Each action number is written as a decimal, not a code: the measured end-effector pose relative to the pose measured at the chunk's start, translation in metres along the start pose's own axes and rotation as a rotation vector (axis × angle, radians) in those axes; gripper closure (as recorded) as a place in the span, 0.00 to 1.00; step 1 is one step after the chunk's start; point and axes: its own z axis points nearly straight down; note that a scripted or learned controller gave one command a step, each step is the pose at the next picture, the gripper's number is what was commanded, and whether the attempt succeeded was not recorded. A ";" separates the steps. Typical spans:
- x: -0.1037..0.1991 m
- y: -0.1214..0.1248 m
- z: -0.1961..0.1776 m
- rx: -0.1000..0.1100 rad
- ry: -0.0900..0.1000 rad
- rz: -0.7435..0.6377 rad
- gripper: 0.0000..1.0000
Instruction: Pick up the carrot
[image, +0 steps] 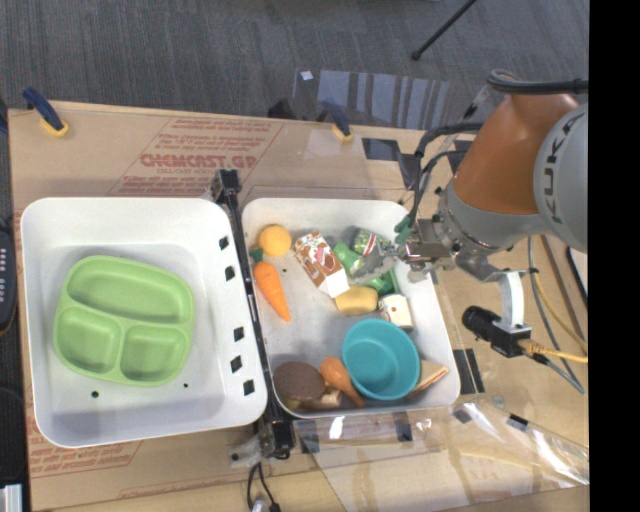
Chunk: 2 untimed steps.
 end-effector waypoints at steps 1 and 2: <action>0.055 -0.006 0.166 -0.001 -0.001 0.003 0.00; 0.054 -0.007 0.158 0.008 -0.002 -0.007 1.00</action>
